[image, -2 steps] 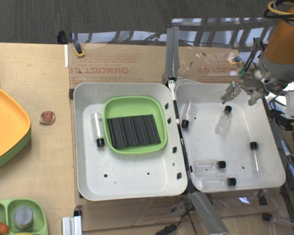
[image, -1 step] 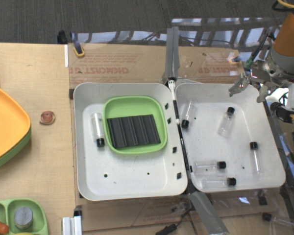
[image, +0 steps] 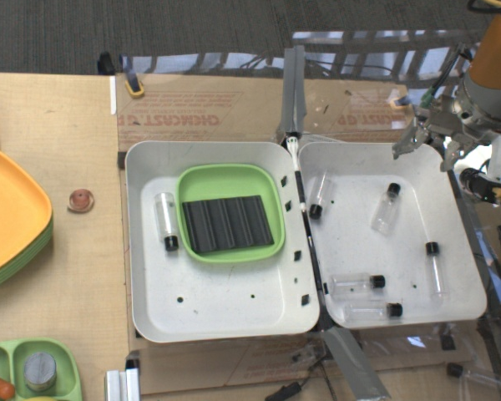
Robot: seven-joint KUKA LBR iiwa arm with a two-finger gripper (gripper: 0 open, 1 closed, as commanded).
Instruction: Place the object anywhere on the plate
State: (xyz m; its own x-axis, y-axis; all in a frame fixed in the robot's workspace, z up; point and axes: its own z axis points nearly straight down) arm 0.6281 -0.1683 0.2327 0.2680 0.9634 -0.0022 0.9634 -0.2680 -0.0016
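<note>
Here's the bench from above, two white bins side by side. In the left bin [image: 150, 307] sits a green plate [image: 230, 182], squarish with rounded corners, and on it lies a dark ribbed slab [image: 230, 223] covering most of its lower half. Just beside the plate's left rim, on the bin floor, lies a clear vial with a black cap [image: 164, 220], cap toward the camera (close to the plate but not on it).

Over to the right bin [image: 463, 295], and there's a scatter of the same clear, black-capped vials: one near the left wall [image: 318, 197], one tilted near the middle [image: 387, 206], one along the right side [image: 433, 266], and two lying flat near the front edge [image: 355, 284] [image: 371, 312].

The arm reaches in at the upper right, orange band visible, and the gripper [image: 428, 137] hangs over the far right corner of the right bin. Whether its fingers are spread or closed, I can't tell from here; nothing is seen between them.

On the wooden bench to the left: stacked orange plates [image: 12, 215], a small reddish knob [image: 82, 200], and a green divided tray [image: 29, 373] at the front corner.
</note>
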